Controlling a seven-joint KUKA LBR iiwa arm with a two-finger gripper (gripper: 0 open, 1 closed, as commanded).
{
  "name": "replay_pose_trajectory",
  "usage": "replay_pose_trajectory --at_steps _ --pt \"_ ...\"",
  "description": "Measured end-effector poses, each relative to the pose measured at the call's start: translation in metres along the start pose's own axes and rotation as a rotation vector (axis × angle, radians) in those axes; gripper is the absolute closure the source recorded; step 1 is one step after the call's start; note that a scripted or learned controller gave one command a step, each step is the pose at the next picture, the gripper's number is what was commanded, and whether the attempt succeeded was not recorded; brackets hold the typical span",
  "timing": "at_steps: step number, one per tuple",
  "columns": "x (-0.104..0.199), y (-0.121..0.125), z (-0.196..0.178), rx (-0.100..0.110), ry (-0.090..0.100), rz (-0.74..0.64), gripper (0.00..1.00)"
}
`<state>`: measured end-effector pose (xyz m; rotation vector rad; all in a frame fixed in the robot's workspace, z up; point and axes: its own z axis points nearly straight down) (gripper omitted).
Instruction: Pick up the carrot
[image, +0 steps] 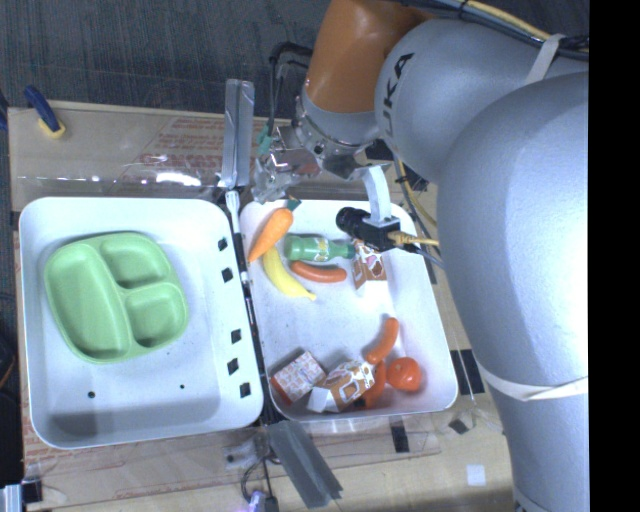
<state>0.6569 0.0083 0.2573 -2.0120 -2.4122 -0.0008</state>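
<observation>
So the carrot (268, 233) sits in the right bin (425, 300), up in its far left corner, tilted with the leafy end toward the far rim. It's pretty crowded there: a banana (284, 276) lies touching its lower tip, and a green bottle (312, 248) is just beside it on the right, with a sausage (318, 271) right under the bottle. A small carton (368, 266) stands a bit further right.

The pincer (272, 170) hangs over the far edge of the right bin, just above the carrot's top end. Honestly can't tell whether it's open or closed, it's a jumble of metal bits from this angle, and nothing is visibly between its tips. The arm (480, 150) covers most of the right side of the view and the bin's far right corner.

At the near end of the right bin there's another pile: 2 more small cartons (322, 378), a second sausage (381, 340) and a tomato (404, 374), well apart from the carrot.

The left bin (60, 400) holds a green divided plate (115, 295). A blue and yellow thing (42, 110) lies on the bench (120, 135) at the far left.
</observation>
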Motion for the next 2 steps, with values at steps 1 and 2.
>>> replay_pose_trajectory --at_steps 1,2 --pt "-0.009 -0.064 0.026 0.003 0.0 -0.142 1.0" --pt "-0.037 -0.143 0.066 0.003 0.001 -0.771 1.0"
